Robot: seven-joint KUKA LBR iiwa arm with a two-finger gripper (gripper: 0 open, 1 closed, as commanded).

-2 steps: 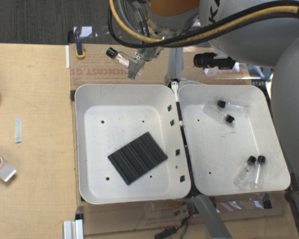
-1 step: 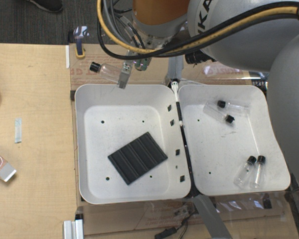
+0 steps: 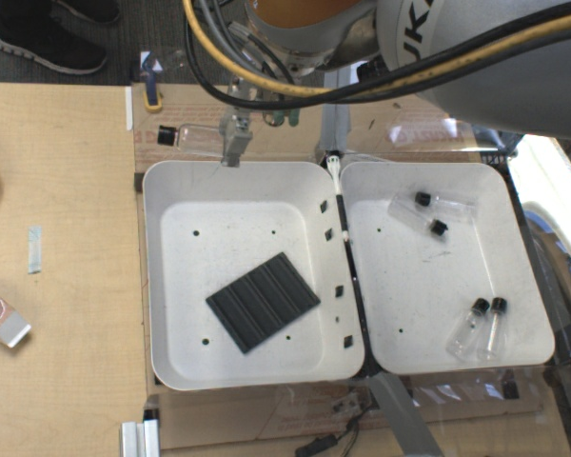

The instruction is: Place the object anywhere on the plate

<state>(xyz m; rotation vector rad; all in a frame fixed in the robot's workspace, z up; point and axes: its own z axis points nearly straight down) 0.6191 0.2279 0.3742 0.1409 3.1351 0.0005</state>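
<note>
Jaws (image 3: 234, 147) at left bin's (image 3: 171, 184) top rim, 4 vials (image 3: 436, 227) far right.

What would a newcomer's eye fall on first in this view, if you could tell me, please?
First the big grey arm with its orange band, looming across the top. Next the dark ribbed plate, lying askew in the left bin. Then the clear vials with black caps scattered in the right bin, two near the back and two at the front right.

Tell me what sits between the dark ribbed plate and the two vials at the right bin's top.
In the camera view, between the plate and vials: bare bin floor and the bins' rims with small black clips.
</note>
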